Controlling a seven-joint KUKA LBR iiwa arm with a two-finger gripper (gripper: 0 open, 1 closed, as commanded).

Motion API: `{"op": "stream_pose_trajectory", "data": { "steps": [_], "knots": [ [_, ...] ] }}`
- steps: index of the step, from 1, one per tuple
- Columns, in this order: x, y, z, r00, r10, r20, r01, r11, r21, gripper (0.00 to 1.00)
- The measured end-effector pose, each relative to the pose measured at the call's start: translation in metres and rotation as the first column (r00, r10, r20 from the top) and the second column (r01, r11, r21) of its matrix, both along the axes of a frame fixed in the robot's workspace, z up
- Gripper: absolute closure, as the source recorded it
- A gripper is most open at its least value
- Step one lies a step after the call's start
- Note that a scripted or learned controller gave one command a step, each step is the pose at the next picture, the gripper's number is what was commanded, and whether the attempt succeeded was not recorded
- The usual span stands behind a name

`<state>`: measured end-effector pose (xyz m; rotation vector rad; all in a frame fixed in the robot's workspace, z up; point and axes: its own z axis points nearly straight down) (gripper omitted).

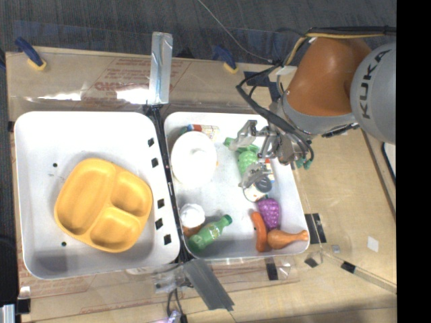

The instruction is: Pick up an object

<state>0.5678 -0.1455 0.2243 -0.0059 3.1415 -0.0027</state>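
Note:
My gripper [250, 157] hangs over the upper right part of the right bin [222, 251], its fingers spread open. A green toy [247, 160] lies on the bin floor in the gap between the two fingers [244, 137]; I cannot tell whether they touch it. Just below the lower finger sits a small black-and-white item [256, 193]. A purple grape bunch [269, 212], an orange carrot [259, 231] and a brown drumstick [288, 237] lie toward the bin's near right corner.
A white round bowl [194, 157], a small white cup [192, 215], a green bottle [209, 232] and a flat box [204, 130] fill the right bin's left side. The left bin [34, 133] holds a yellow divided plate [102, 202].

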Motion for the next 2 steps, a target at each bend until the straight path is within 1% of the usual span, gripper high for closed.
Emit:
{"op": "stream_pose_trajectory", "data": {
  "steps": [1, 2],
  "knots": [
    [-0.056, -0.031, -0.131, 0.967, 0.255, 0.002, -0.255, 0.967, 0.001, 0.00],
    [-0.075, -0.012, -0.133, 0.972, 0.237, -0.001, -0.237, 0.972, 0.003, 0.00]
  ]
}}
